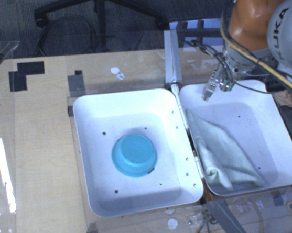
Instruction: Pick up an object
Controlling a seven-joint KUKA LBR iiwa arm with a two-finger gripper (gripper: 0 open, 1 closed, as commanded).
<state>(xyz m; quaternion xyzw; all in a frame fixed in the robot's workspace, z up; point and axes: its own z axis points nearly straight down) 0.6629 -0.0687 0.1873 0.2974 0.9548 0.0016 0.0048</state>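
**Operator:** Report the gripper condition.

**Technician:** The gripper (215, 85) hangs over the far rim of the right bin (273, 124), at that bin's far-left corner. Whether it is spread or closed cannot be told; the tip is too small and too cluttered with cabling. Nothing is seen held in it.

**Operator:** What is within reach?

**Technician:** A pale cloth (221, 151) lies in the right bin, bunched along the wall nearest the divider and running toward the near corner. It sits nearer the camera than the gripper and well apart from it. The crumpled lay suggests it was dropped rather than folded, so its height likely varies along its length.

**Operator:** And the other candidate?

**Technician:** A blue bowl (134, 155) rests upside down near the middle of the left bin (94, 125), beyond the divider from the right bin. Inverted, it offers no open rim to pinch.

**Operator:** Recommended target?

**Technician:** Judged from position, the cloth. It is closer, and soft folds tolerate an imprecise pinch. No pick has been made yet.
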